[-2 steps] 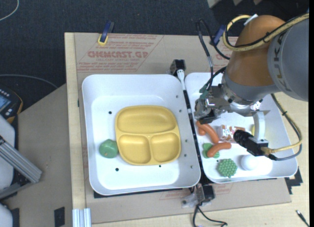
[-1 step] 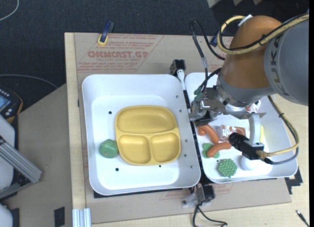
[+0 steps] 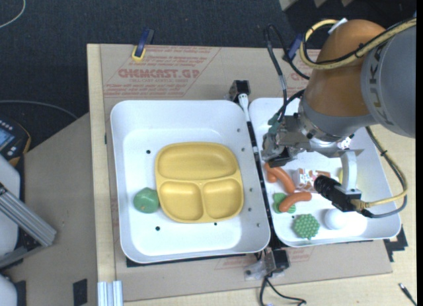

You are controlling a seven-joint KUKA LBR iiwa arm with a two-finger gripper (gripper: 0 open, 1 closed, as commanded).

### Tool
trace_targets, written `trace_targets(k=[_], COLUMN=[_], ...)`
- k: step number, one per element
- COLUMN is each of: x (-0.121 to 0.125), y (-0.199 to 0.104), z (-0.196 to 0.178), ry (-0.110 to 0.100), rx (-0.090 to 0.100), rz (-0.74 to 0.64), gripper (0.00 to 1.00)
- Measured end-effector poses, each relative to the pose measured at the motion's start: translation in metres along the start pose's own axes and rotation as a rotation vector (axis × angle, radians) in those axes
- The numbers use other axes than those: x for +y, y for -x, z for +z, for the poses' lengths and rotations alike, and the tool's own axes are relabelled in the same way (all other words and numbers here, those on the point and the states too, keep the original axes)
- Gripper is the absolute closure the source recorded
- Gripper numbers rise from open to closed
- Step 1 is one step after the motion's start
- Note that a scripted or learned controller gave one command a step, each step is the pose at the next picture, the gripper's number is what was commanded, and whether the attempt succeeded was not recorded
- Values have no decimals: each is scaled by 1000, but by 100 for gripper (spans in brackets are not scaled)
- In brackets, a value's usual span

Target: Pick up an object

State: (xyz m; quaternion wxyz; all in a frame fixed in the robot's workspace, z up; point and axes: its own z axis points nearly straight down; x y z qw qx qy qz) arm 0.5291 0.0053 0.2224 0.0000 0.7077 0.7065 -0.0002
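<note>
Light falls evenly from above, bright without being harsh. The two shallow white plastic bins come close to overexposure, their walls nearly blown out, while the dark carpeted floor stays dim and grainy. The yellow divided plastic tray carries a soft sheen along its ridges. The grey arm with the orange band casts a faint shadow on the right-hand bin. Focus is moderate; small details look soft and slightly pixelated.

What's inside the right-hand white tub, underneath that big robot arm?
In the right bin: two orange sausage-like toys, a green bumpy ball, a white ball and a small printed item. The arm covers the tub's far half.
</note>
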Motion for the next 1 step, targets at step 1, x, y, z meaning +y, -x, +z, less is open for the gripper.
trace_targets(k=[1], x=[8], y=[-5], z=[5], ry=[1], rx=[0], rz=[-3], gripper=[100])
